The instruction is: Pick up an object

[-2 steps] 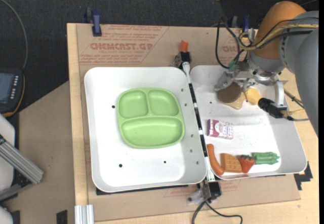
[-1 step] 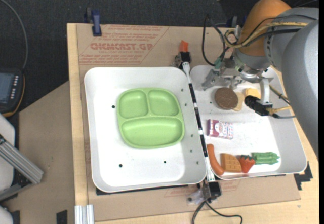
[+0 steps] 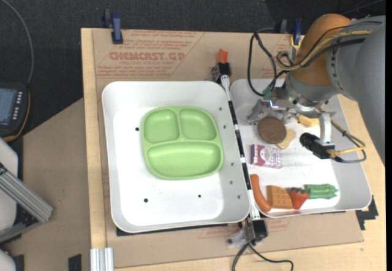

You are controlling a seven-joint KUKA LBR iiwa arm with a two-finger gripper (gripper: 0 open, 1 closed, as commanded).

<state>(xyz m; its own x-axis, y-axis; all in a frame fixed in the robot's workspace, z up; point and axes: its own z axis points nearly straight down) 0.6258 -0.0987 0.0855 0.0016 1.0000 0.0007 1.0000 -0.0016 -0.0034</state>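
I am hanging my gripper (image 3: 274,106) low in the right bin (image 3: 352,193), just above the brown round cookie (image 3: 272,130); whether it is apart or together, I cannot tell. Purple packet (image 3: 266,156), hot dog (image 3: 260,192), waffle (image 3: 279,197) and carrot (image 3: 312,193) are lying nearer the front. Green divided plate (image 3: 181,142) is sitting in the left bin (image 3: 122,159).

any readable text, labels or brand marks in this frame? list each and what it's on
"CHEMCAST GP": large red print on the brown board under the bins, above the left bin.
Smaller red lines above and below it: too blurred to read.
Purple and white packet in the right bin: has print, too small to read.
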